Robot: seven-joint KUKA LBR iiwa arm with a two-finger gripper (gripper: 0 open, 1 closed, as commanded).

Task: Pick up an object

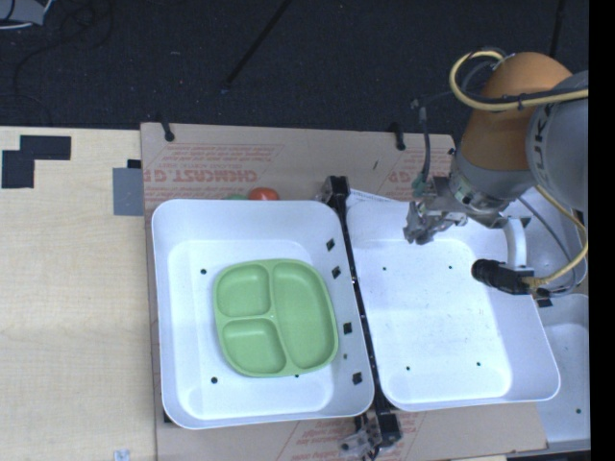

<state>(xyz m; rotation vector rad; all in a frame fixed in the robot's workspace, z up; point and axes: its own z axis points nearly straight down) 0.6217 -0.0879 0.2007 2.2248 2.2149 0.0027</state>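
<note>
A green plate (275, 316) with three compartments lies flat on the floor of the left bin (183, 257), roughly in that bin's middle. It sits well apart from the gripper (424, 227), far to the gripper's left and nearer the camera, across the black divider (352, 296) where the two bins meet. Nothing touches the plate, and it rests level, its two smaller compartments on its left side and the larger one on its right.

The gripper hangs over the far edge of the right bin (461, 353), near that bin's back rim. Its fingers are small and dark against the white, and whether they are spread or closed cannot be told; nothing can be seen between them. Above and to the right of the gripper rises the grey arm (557, 152), with its orange band (509, 104) and a yellow cable (471, 75) looping over it.

Behind the left bin, to the gripper's left, a small red and green thing (258, 195) peeks over the rim, mostly hidden, lying on the brown cardboard sheet (288, 161) under both bins. To the gripper's lower right, a black cylindrical part (500, 275) juts over the right bin's edge.
</note>
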